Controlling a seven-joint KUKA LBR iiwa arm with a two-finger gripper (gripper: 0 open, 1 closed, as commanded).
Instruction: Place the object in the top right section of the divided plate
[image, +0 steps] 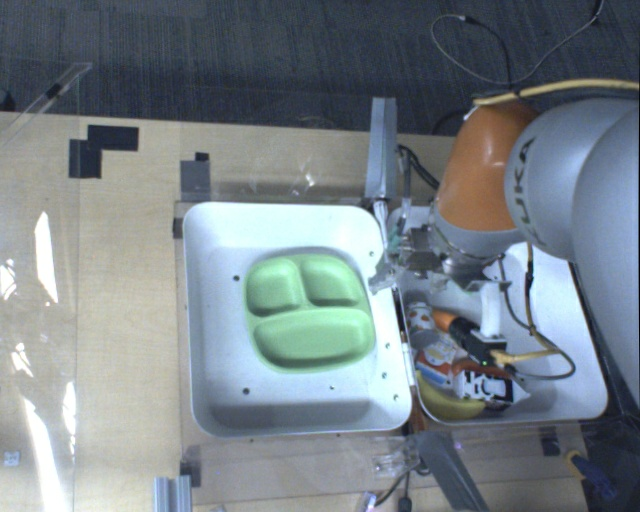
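Note:
A green divided plate (312, 338) lies in the left white bin (215, 340). It has two small sections at the back and one large section at the front. Its top right section (331, 282) is nearest the arm. My gripper (400, 262) hangs at the wall between the two bins, just right of that section, under the orange band (485, 170) of the arm. A pile of small objects (455, 350) lies in the right bin, below the gripper. I see nothing clearly held.
The right bin (570, 390) holds a yellow banana-like piece (450, 405), an orange and white item (440, 322) and a black and white item (490, 385). A cable (545, 350) loops over them. The grey arm (590, 200) covers the bin's back half.

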